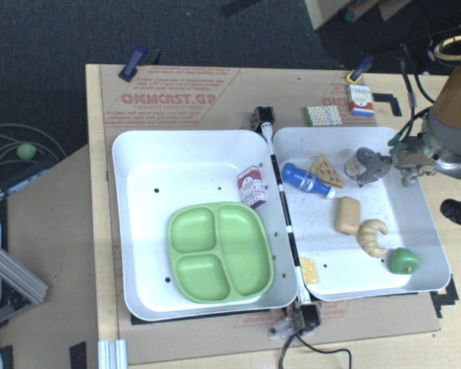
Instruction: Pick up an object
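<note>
My gripper [366,166] hangs over the upper middle of the right bin [424,206], reaching in from the right on the grey arm [446,125]. It sits just right of a tan wedge-shaped cracker [326,171] and above a tan bread roll [348,214]. A blue bottle [305,180] lies on its side at the bin's upper left. Lower down lie a croissant [373,236] and a green apple [402,261]. A yellow cheese slice [310,270] rests near the bin's lower left corner. I see nothing held in the gripper.
The left bin [142,206] holds a green divided plate [217,250] and a small red and white carton [251,186] near the divider. Small boxes [359,98] and a patterned card [323,115] lie on the bench behind the right bin.
</note>
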`<state>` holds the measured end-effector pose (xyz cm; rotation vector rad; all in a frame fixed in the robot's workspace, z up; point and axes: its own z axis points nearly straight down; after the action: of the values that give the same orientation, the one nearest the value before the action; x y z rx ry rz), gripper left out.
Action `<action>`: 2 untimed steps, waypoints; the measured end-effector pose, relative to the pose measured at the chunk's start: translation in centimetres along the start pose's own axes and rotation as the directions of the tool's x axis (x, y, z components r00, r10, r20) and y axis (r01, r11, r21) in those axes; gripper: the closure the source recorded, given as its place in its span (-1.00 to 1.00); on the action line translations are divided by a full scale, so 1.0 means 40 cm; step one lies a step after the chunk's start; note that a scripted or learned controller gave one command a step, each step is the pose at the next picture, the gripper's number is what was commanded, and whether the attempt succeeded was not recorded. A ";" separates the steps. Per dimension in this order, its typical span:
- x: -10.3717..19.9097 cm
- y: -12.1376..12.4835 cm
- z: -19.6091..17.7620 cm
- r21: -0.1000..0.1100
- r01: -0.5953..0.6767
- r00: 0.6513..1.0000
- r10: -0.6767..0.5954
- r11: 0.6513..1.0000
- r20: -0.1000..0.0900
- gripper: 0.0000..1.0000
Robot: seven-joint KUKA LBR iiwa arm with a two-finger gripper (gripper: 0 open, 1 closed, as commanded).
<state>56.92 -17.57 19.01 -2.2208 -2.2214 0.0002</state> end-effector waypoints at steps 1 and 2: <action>0.074 -0.050 0.265 0.000 0.000 1.000 0.000 1.000 0.000 -1.00; 0.072 -0.049 0.239 -0.002 -0.001 1.000 0.001 1.000 0.001 1.00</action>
<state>54.95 -14.67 9.44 -2.2234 -2.2219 -0.0006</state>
